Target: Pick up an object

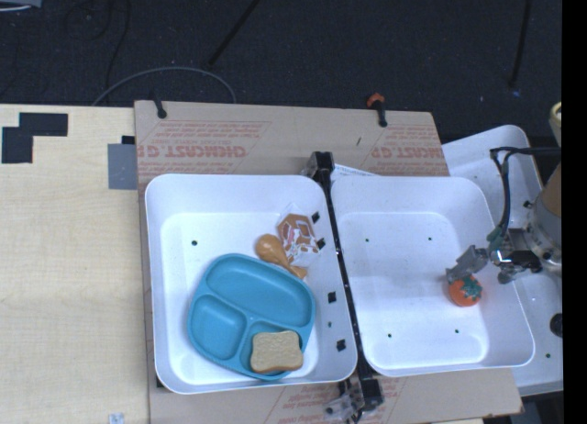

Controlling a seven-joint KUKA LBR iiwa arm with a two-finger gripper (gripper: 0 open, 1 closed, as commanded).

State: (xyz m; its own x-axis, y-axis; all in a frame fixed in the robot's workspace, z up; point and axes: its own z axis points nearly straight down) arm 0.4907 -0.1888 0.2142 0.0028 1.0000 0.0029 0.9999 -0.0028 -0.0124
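A small orange-red ball-like toy [465,293] with a bit of green on top lies in the right bin [413,195], near its right wall. My gripper [465,272] reaches in from the right and sits directly over the toy, at or just above its top. The left bin [170,229] holds a blue divided plate [240,307] with a slice of toast [276,351] in its front right compartment. Behind the plate lie a tan drumstick-shaped toy [273,251] and a clear packet with a brown print [298,232].
A black divider [337,275] runs between the two bins. Both bins rest on a cardboard sheet [275,142] on a pale wooden bench [64,266]. The arm's cables and wrist [523,248] hang over the right bin's right rim.
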